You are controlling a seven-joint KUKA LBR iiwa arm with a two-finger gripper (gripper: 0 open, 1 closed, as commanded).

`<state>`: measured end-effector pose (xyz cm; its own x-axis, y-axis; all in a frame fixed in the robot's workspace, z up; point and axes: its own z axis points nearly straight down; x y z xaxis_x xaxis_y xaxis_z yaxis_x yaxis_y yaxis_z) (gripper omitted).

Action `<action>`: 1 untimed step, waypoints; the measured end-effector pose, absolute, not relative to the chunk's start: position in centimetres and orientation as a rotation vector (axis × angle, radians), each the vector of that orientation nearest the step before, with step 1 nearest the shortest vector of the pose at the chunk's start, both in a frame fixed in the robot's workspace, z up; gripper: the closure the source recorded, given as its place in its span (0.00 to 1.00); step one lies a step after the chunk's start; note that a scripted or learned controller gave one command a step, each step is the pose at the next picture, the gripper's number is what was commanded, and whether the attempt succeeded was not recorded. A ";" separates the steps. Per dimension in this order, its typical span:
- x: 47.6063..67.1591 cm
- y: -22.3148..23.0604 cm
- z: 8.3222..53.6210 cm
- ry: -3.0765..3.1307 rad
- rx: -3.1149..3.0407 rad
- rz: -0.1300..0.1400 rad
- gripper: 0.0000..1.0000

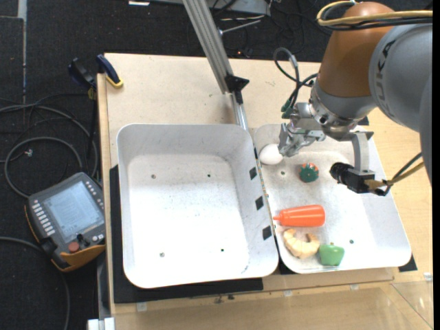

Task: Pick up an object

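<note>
One fixed overhead camera, slanted down.
It looks from the near side over both white bins; the arm enters from the right.

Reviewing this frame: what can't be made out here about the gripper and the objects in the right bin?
- Gripper: in the camera view, finger state too small and cluttered to tell.
- White object: gripper sits beside it; contact unclear.
- Beige object: partly covered by the orange object; its shape is unclear.
- Arm: cut off by the right edge.

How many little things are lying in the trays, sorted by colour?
White: 1, the egg-like ball
Green: 2, the small round piece and the pepper-like piece
Orange: 1, the carrot-like piece
Tan: 1, the ring-shaped piece
Total: 5
</note>
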<state>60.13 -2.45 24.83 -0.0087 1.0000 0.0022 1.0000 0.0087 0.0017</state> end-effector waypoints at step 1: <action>59.4 3.1 24.0 -2.229 -2.211 -0.001 1.00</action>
<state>59.35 3.07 24.02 -0.0081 1.0000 0.0020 1.0000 0.0081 -0.0015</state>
